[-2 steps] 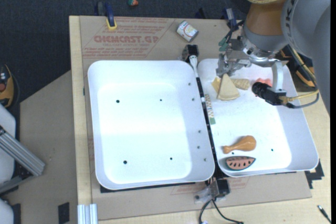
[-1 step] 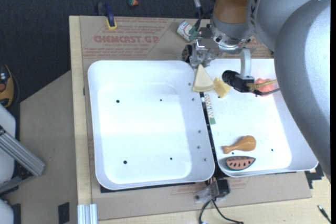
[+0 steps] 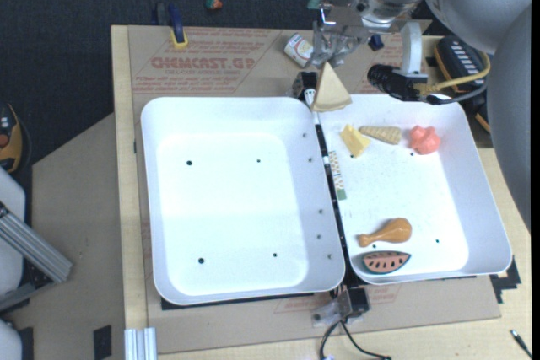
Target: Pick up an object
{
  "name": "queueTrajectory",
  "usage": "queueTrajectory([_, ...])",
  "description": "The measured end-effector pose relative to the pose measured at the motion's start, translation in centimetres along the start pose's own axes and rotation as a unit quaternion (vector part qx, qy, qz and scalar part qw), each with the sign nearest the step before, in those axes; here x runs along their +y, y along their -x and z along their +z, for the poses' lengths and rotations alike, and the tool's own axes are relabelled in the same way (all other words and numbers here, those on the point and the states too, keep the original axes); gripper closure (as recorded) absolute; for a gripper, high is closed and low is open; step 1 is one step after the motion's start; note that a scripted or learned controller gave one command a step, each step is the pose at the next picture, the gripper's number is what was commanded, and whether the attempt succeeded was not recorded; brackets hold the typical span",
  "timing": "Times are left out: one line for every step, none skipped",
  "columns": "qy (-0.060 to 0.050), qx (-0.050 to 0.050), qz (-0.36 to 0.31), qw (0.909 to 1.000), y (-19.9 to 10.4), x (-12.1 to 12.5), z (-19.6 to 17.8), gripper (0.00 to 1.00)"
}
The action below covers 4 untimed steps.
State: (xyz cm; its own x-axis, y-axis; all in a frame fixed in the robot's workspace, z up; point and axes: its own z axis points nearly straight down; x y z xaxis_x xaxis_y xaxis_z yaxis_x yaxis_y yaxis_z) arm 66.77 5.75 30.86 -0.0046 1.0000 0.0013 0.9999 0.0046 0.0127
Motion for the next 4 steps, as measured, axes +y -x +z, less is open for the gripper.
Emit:
queueTrajectory([0.005, 0.001, 0.000, 1.0000, -3.2, 0.1, -18.4, 1.00])
queueTrajectory([-0.014, -0.001, 0.001, 0.9999, -6.2, -5.0, -6.6, 1.00])
queueTrajectory([-0.009, -0.001, 0.006, 0.9999, 1.7, -8.1, -6.4, 1.00])
queueTrajectory([0.005, 0.000, 0.001, 1.0000, -0.3, -7.4, -23.8, 1.00])
